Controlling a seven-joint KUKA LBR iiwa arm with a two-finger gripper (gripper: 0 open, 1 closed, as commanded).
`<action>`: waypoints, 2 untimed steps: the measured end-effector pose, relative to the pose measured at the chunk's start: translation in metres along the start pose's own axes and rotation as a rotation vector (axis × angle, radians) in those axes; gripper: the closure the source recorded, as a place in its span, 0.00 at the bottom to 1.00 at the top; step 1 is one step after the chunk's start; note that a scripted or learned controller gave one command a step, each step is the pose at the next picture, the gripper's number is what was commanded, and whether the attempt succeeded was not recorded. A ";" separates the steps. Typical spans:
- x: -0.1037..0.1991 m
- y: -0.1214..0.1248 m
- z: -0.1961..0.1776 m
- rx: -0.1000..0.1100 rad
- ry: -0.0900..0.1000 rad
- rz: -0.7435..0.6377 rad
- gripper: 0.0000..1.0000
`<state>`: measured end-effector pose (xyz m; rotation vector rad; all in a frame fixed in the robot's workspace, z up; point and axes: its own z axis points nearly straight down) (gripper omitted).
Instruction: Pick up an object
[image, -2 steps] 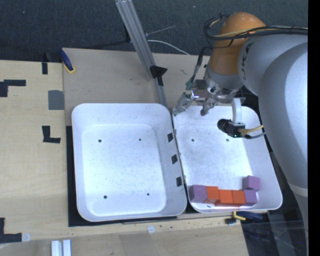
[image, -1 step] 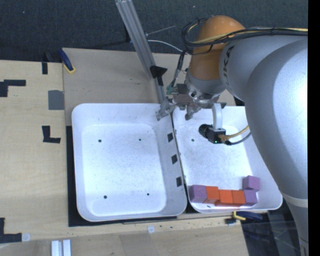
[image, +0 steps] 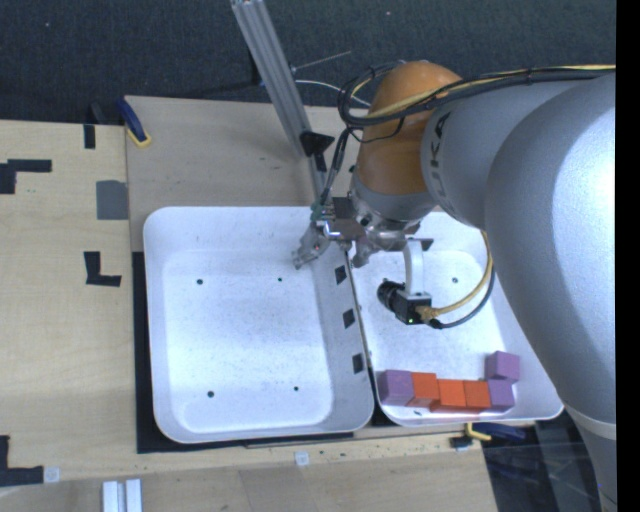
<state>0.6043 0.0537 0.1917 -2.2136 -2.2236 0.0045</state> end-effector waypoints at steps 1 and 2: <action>0.012 -0.065 -0.106 -0.009 0.001 0.001 0.00; 0.013 -0.030 -0.133 -0.008 -0.001 0.001 0.00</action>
